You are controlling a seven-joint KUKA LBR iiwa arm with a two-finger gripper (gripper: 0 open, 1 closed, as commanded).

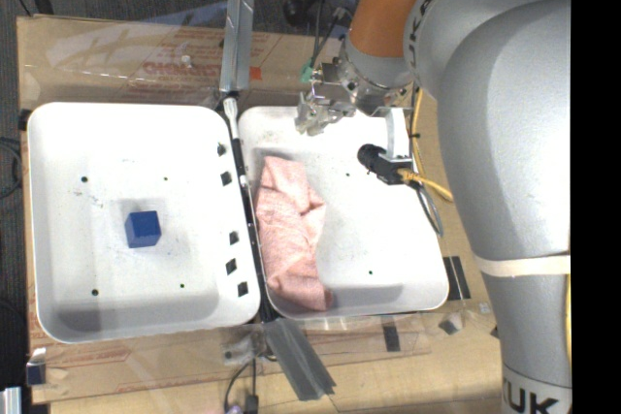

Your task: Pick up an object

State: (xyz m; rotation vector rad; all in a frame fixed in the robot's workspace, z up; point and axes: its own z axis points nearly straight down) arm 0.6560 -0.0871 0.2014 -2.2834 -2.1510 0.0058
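Arm point(505, 111) over right bin point(408, 281) | fingers point(312, 119): opening unclear, nothing visibly held | pink cloth point(289, 230) below

My arm point(505, 111) is grey with an orange band point(388, 0), both bins point(58, 141) are white, the cube point(143, 228) is solid blue, the cloth point(288, 233) is speckled pale pink, and the bench point(116, 53) is light brown.

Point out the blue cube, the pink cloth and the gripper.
blue cube point(144, 228): camera view, centre of its top face.
pink cloth point(289, 233): camera view, middle of the crumpled fabric.
gripper point(317, 116): camera view, at its tips.
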